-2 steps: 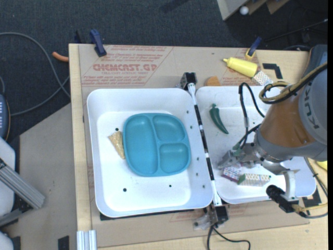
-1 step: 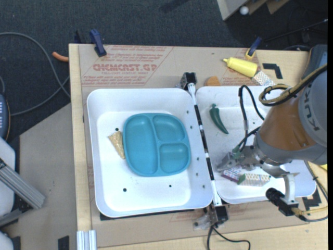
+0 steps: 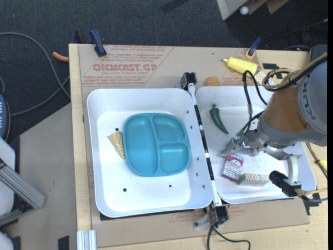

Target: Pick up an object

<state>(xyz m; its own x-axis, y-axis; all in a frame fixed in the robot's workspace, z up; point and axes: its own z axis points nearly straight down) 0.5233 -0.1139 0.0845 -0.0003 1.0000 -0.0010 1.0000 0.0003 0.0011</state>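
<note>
My gripper (image 3: pixel 237 147) hangs low over the right bin (image 3: pixel 229 95), near its middle, just above a small red and white packet (image 3: pixel 232 167). Beside the packet lies a speckled tan bar with a green end (image 3: pixel 254 179). A dark green pepper-shaped thing (image 3: pixel 217 119) lies farther back in the same bin, apart from the gripper. I see nothing between the gripper's tips.
The left bin (image 3: pixel 99 139) holds a teal divided plate (image 3: pixel 156 143) with a tan textured piece (image 3: pixel 117 142) at its left edge. Behind the right bin on the bench lie a yellow object (image 3: pixel 240 64) and a small orange-brown thing (image 3: pixel 212 80). Blue clamps (image 3: pixel 97 41) grip the bench's far edge.
</note>
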